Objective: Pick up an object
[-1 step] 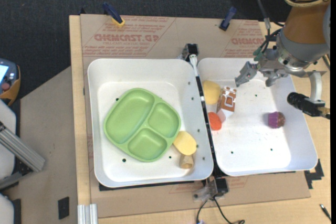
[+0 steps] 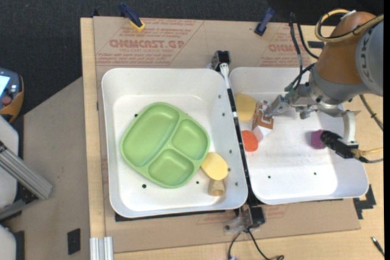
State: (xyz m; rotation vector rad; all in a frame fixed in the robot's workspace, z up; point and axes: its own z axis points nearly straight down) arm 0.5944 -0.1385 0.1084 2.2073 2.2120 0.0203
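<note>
Bins sit side by side on the worktop point(image 2: 158, 39), which is covered in brown cardboard. The left bin point(image 2: 116, 149) holds a green divided plate point(image 2: 164, 143) in the middle of the frame, with a yellow rounded piece point(image 2: 215, 165) touching its lower right edge and a small tan block point(image 2: 216, 187) just below that. The right bin point(image 2: 304, 182) holds a pale yellow object point(image 2: 245, 108) against its left wall, an orange object point(image 2: 250, 140) just below it, and a purple object point(image 2: 315, 139) farther right. The arm point(image 2: 350, 64) comes in from the upper right, its far side cut off by the frame edge. Its claw point(image 2: 268, 114) hangs over a small brown-and-white item point(image 2: 263, 121) near the yellow one; how wide the claw stands I cannot tell, nor what that item is. Cables point(image 2: 298, 39) cross the bin's upper edge.
</note>
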